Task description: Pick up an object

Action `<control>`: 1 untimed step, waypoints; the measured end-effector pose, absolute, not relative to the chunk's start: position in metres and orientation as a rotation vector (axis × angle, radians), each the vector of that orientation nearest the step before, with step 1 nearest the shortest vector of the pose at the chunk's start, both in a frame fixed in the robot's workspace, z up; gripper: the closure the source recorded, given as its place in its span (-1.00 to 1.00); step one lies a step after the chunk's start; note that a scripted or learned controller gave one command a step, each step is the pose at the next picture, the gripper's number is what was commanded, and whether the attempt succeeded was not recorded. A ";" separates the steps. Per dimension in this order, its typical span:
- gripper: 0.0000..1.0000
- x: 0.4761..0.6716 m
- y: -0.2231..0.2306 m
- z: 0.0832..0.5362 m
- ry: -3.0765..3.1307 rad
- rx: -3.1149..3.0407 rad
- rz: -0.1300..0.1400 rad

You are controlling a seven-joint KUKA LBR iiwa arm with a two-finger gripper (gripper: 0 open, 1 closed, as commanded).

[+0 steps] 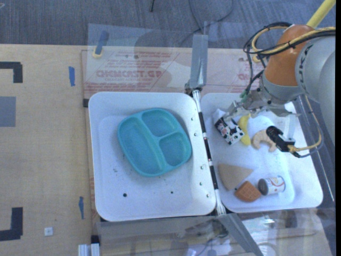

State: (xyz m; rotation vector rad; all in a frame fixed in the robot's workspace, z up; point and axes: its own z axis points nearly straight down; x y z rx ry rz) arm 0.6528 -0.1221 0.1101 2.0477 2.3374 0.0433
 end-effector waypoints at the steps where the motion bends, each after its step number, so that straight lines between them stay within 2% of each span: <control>1: -1.00 0.620 -0.100 0.110 2.301 2.068 0.050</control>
